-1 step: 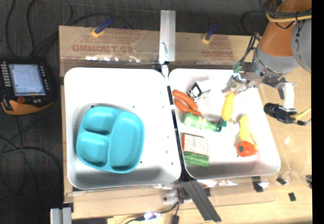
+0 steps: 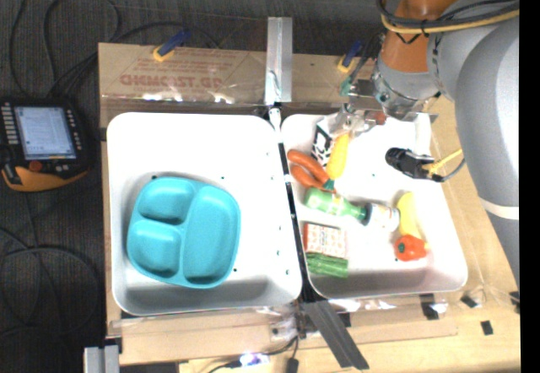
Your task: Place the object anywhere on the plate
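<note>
At the far left, outside the bench, one handheld control screen (image 2: 38, 139) lies on the dark floor. The left bin (image 2: 126, 131) holds one turquoise plate (image 2: 183, 230) with three compartments, and nothing lies on it.

The right bin (image 2: 447, 266) holds seven things. Near its left wall there is one orange carrot (image 2: 305, 166), and below it one green bottle (image 2: 336, 204) lying on its side. Under the bottle is one small red and white box (image 2: 325, 246) with a green lower edge. At the top there is one black and white card (image 2: 321, 142), touching one long yellow piece (image 2: 339, 157). Further right a second yellow piece (image 2: 406, 211) touches one red-orange round piece (image 2: 411, 249).

The one gripper (image 2: 353, 121) is just above the upper end of the first yellow piece. Whether it is open or closed on this piece, I cannot tell. This piece is in the right bin, well apart from the plate.
</note>
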Controlling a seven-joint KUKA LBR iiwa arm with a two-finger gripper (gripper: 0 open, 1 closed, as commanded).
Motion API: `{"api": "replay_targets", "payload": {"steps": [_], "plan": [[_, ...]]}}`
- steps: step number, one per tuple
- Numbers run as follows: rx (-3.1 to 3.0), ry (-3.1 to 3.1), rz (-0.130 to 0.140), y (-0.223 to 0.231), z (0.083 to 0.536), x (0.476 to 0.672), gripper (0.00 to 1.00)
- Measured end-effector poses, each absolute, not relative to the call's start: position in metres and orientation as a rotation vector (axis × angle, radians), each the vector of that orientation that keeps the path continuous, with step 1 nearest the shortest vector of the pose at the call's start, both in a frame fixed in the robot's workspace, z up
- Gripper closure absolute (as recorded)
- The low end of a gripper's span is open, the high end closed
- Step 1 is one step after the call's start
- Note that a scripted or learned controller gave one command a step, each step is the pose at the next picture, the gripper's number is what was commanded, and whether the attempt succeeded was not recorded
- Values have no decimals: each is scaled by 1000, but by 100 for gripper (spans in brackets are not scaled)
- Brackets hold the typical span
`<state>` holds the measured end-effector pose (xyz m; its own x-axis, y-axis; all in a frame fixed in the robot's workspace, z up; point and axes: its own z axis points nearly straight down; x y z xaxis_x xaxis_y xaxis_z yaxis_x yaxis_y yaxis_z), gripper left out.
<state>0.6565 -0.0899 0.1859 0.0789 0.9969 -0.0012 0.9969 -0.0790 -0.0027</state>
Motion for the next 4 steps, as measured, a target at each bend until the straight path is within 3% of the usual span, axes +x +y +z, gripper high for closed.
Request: {"api": "replay_targets", "payload": {"steps": [1,2,3,4], "plan": [[-2429,-1993,7,-29,183,668,100],[-2298,-2140,4,26,183,604,100],[-2044,-2381,4,81,183,573,100],[-2157,-2278,4,97,182,581,100]]}}
